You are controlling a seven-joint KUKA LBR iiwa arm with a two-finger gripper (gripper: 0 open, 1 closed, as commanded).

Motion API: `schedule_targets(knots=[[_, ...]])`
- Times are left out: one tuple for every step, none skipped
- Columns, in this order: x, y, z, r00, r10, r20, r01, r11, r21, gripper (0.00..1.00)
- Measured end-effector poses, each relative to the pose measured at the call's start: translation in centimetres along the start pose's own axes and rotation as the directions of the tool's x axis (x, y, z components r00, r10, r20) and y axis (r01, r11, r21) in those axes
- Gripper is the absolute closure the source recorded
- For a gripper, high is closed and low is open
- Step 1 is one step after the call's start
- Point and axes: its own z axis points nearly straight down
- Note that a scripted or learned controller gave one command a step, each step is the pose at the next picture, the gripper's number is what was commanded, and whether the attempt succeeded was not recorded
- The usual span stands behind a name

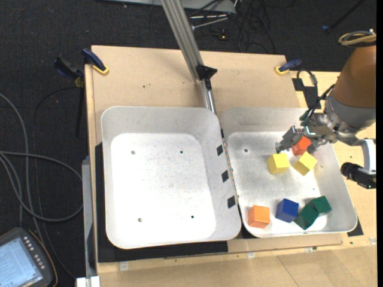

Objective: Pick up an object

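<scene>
My gripper (299, 140) hangs low over the back part of the right bin (251, 142), reaching in from the right. A red-orange block (302, 144) lies right at the gripper's tip, partly hidden by it; I cannot tell whether it is held. Just in front of it lie two yellow blocks, one (279, 163) to the left and one (304, 164) to the right. Along the bin's front sit an orange block (258, 216), a blue block (287, 210) and two green blocks (321, 205) (306, 217) touching each other.
The left bin (119, 124) stands beside the right one on the wooden bench. A metal pole (182, 31) slants down from the back to the gap between the bins. Clamps (96, 61) (288, 66) grip the bench's back corners.
</scene>
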Motion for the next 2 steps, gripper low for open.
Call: schedule_targets(knots=[[0.0, 0.0, -0.2, 1.0, 0.001, 0.001, -0.001, 1.0, -0.003, 0.0], [0.7, -0.3, 4.4, 1.0, 0.002, 0.0, -0.002, 1.0, 0.0, 0.0]])
